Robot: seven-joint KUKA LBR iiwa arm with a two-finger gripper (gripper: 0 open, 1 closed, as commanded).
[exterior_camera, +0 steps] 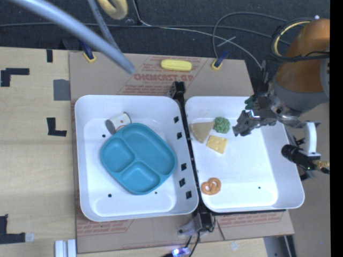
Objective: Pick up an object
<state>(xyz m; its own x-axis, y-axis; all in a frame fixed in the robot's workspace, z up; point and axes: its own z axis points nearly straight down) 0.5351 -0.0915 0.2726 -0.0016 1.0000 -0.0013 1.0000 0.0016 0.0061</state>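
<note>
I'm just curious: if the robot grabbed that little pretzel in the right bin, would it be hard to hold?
Probably a bit. The pretzel lies flat on the right bin floor, so fingers may struggle to get under it. It looks small and likely light, and its thin loops may slip or snap if squeezed hard.

Robotics lab, white bins (86, 143) on cardboard-covered bench (150, 76), loose cables (236, 23)

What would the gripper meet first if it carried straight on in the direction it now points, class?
The gripper points towards the view's left, over the right bin. The green broccoli piece lies first in that line, probably; the gripper's height above it is unclear.
</note>
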